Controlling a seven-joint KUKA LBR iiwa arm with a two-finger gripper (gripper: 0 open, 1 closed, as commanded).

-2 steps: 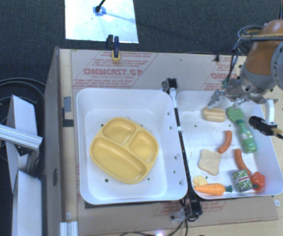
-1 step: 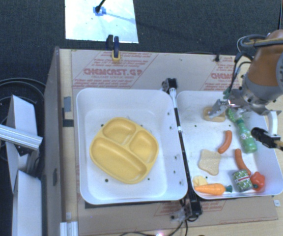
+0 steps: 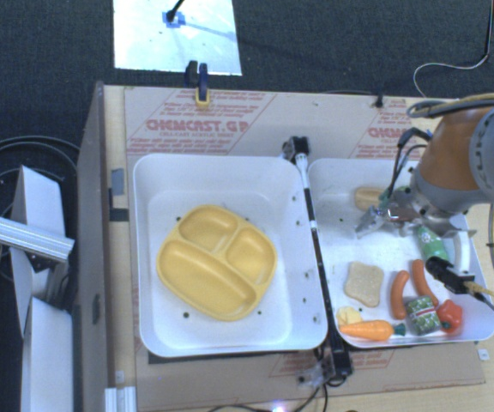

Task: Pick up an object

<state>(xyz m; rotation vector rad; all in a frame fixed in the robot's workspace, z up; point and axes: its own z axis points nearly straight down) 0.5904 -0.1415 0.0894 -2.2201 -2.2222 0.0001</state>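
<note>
Arm enters from the right edge of the table, grey body with the orange band [image 3: 453,148] over the right bin's [image 3: 333,187] far right corner. Wrist angles down and leftward into the bin. Claw [image 3: 376,220] sits low over the bin floor in its far half, metal tips pointing toward the divider between the two bins. Cannot tell whether the claw is apart or together; nothing is visibly between its tips.

Right bin contents: a small tan, bun-like piece [image 3: 367,198] near the far wall, just beside the claw on its far side. Green bottle [image 3: 431,247] by the right wall, long axis running far-left to near-right, close under the wrist. Slice of toast [image 3: 364,283] lies flat in the near half, roughly centred. Two sausages [image 3: 400,288] [image 3: 424,281] right of the toast, both with long axes running near to far, slightly splayed. Carrot [image 3: 369,330] along the near wall, long axis parallel to that wall, green end pointing right. Green can-like item [image 3: 421,313] and red piece [image 3: 450,317] toward the near right corner, touching or nearly so.

Left bin [image 3: 221,166]: one yellow divided plate [image 3: 217,262], three compartments, lying flat around its centre.
</note>
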